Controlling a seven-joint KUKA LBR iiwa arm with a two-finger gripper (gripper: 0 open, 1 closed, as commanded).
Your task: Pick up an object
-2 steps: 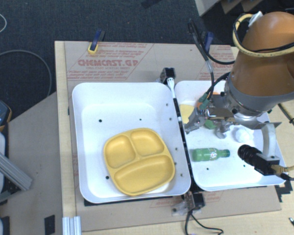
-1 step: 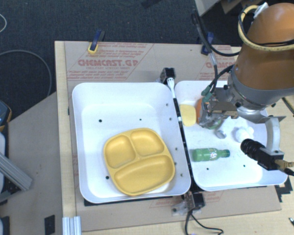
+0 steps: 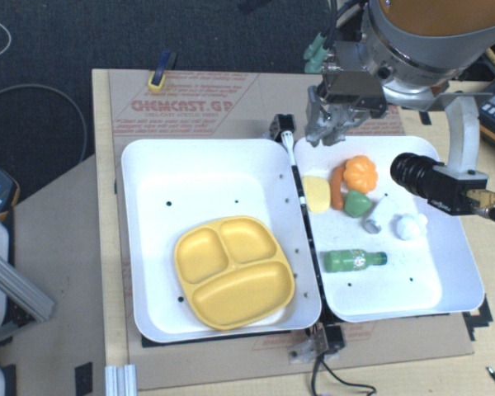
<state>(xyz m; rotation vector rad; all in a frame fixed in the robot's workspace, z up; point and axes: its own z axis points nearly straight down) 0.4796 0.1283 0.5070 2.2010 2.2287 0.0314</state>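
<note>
Tray point(image 3: 231, 271), yellow, lies flat in the left bin point(image 3: 148, 172): biggest thing here, stiff, too broad for me except at the rim. Bottle point(image 3: 355, 260), green, lies in the right bin point(image 3: 454, 279): looks light, round, may roll; take it across the body. Pumpkin point(image 3: 360, 172), carrot point(image 3: 337, 188) and yellow piece point(image 3: 316, 194) sit clustered, touching; likely hard plastic, slippery. My claw point(image 3: 323, 134) hangs over the right bin's back edge, holding nothing; can't tell its width.

End effector point(image 3: 323, 135) low, pointing down
</note>
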